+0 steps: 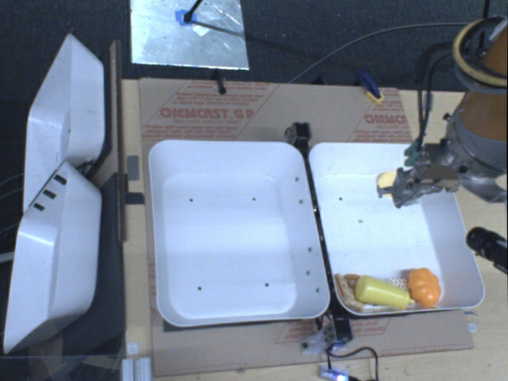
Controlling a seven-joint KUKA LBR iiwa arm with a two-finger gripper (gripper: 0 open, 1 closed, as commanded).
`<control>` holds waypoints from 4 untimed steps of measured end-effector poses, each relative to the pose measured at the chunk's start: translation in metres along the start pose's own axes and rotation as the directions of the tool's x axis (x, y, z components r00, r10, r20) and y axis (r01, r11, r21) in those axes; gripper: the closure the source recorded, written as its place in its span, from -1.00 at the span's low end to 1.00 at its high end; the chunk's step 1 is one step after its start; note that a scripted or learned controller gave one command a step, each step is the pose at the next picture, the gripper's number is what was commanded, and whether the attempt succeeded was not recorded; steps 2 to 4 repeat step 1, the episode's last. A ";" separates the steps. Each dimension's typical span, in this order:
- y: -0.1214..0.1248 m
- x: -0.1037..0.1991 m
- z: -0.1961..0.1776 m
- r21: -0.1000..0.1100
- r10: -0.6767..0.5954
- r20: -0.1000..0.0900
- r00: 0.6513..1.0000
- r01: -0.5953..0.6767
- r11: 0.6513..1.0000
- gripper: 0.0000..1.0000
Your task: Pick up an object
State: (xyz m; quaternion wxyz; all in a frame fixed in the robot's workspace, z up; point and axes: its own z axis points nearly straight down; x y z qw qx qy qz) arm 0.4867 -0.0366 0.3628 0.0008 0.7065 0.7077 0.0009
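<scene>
- The arm (pixel 480 94) reaches in over the far right corner of the right bin (pixel 373 236), with the gripper (pixel 403 187) hanging above the bin's far edge region.
- A small pale yellow object (pixel 386 182) sits right at the gripper's tip; whether it is actually held or merely lies beside the tip, I cannot tell.
- Whether the jaws are apart or together I also cannot tell: the dark gripper body hides them.
- Other candidates lie along the near edge of the right bin: a yellow bottle-like object (pixel 383 290) lying on its side, an orange round object (pixel 425 286) touching it toward the near right corner, and a small tan piece (pixel 347 282) at its other end.
- The left bin (pixel 230 228) has a bare white floor.
- Judgement: the pale piece looks light and small, probably rigid plastic, so a pinch across its narrow width should do; its smooth surface could slip from a shallow grip.
- The orange piece is rounded and may roll out of a pinch; the yellow one is best taken across its middle.
</scene>
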 end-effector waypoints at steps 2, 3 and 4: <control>0.000 0.000 0.000 0.001 0.000 0.000 1.000 0.000 1.000 -1.00; 0.000 0.000 0.000 0.001 0.000 0.000 1.000 0.000 1.000 -1.00; 0.000 0.000 0.000 0.001 0.000 0.000 1.000 0.000 1.000 -1.00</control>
